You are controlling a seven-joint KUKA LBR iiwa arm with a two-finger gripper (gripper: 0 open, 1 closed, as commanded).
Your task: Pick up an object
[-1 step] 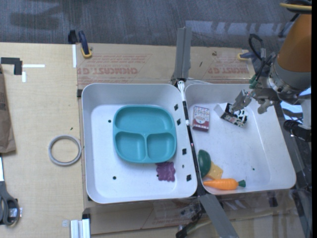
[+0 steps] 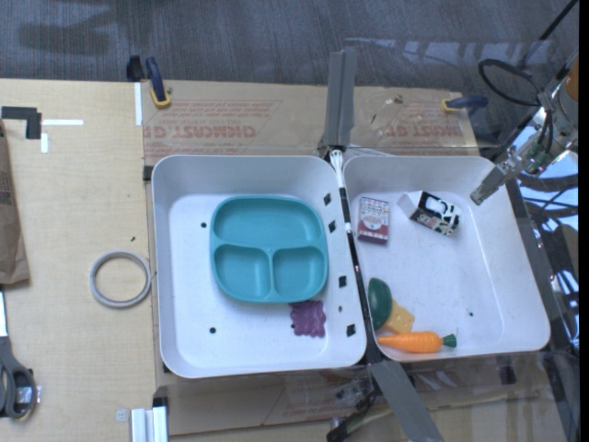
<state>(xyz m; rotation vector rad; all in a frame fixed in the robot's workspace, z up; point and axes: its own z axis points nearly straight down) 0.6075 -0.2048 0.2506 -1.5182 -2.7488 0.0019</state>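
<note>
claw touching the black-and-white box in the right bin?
Apart. The camera view shows the claw at the bin's right rim, with bare white floor between it and the box.

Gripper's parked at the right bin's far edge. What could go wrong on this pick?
1. The carrot, yellow piece and green piece crowd the right bin's near-left corner against the wall; a grab there may catch two or hit the wall.
2. The small box lies flat; fingers may slide off.
3. The gripper sits close to the black-and-white item; descending could knock it.
</note>
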